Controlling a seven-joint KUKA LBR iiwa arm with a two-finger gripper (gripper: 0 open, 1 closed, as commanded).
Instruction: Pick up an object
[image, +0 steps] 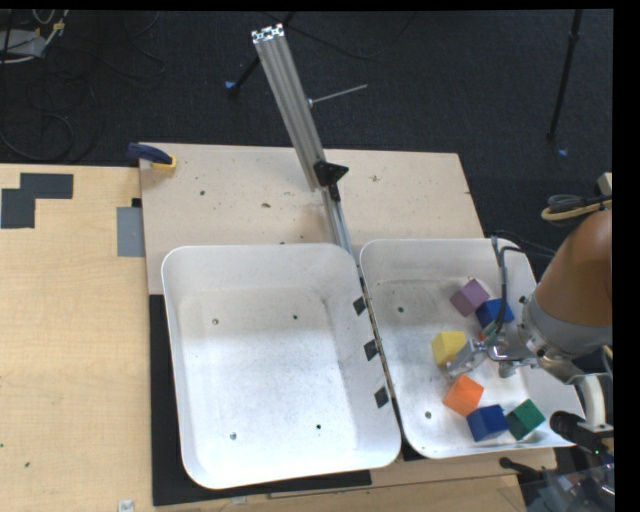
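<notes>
The jaws (480, 352) sit low in the right bin (420, 275), in the lower right of the frame, and their metal tip points toward frame left. How far apart they stand cannot be told from this slant, and no block is seen between them.

The nearest candidate is the yellow block (448, 347), just beside the tip on its left and possibly touching it. It looks roughly cubic, so no long axis governs the approach; the grasp likely turns on that short sideways offset. The orange block (463, 395) lies just below the tip, toward the frame's bottom. A small blue block (491, 312) sits just above the jaws, partly hidden by the wrist, with the purple block (469, 296) beside it to the upper left.

Lower down, near the bin's bottom rim, a second blue block (486, 421) and a green block (525, 417) rest side by side. The crowding could well hamper closing.

The left bin (200, 270) occupies the frame's middle, on the wooden surface (230, 195).
</notes>
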